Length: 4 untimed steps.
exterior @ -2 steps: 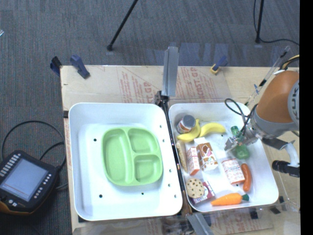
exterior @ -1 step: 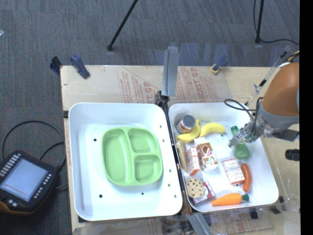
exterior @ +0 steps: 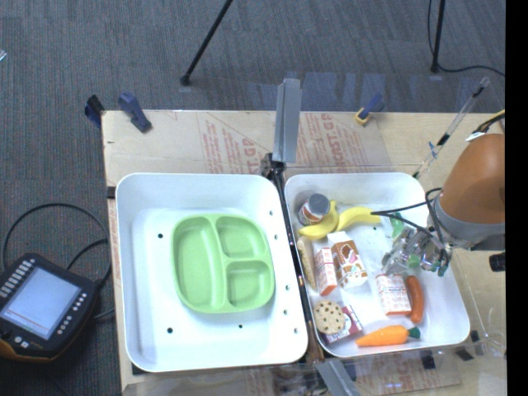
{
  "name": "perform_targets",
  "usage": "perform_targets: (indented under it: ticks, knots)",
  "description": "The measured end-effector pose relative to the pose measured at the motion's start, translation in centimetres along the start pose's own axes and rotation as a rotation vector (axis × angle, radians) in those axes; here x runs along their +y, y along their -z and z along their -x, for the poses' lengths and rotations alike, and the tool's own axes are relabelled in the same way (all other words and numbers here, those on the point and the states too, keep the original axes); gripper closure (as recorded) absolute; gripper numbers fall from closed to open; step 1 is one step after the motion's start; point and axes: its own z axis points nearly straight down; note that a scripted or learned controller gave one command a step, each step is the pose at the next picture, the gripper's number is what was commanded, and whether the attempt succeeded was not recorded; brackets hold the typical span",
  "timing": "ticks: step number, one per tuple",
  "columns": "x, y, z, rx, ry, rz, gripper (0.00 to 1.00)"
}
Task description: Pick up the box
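Right bin (exterior: 363, 180); box (exterior: 348, 261) lies left of fingers (exterior: 410, 254).

Two bins, left (exterior: 132, 221) and right (exterior: 450, 304), both white. Divided tray (exterior: 223, 262) pale green. Banana (exterior: 351, 219) yellow. Carrot (exterior: 381, 337) orange with a green top. Sausage (exterior: 416, 298) red-orange. Box (exterior: 350, 261) white with red-brown print; carton (exterior: 325, 271) beside it red and white. Cookie (exterior: 329, 315) tan with dark spots. Can (exterior: 313, 208) with grey lid, brown side. Surface (exterior: 206, 139) tan board with faded red lettering. Clamps (exterior: 132, 110) blue. Arm (exterior: 478, 184) orange over grey. Floor (exterior: 82, 40) dark grey carpet.
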Motion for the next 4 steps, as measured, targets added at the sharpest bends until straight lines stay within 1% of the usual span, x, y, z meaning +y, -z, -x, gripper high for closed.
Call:
perform_targets:
  ticks: [1, 2, 3, 4]
  knots:
    - [-0.5, 3.7, -1.0, 0.0, 0.315, 0.0, 1.0]
    - [-1.7, 2.6, -3.1, 0.002, 0.647, 0.001, 1.0]
    - [0.8, -0.1, 1.6, 0.0, 0.741, 0.002, 1.0]
    - [0.3, 0.5, 0.3, 0.001, 1.034, 0.002, 1.0]
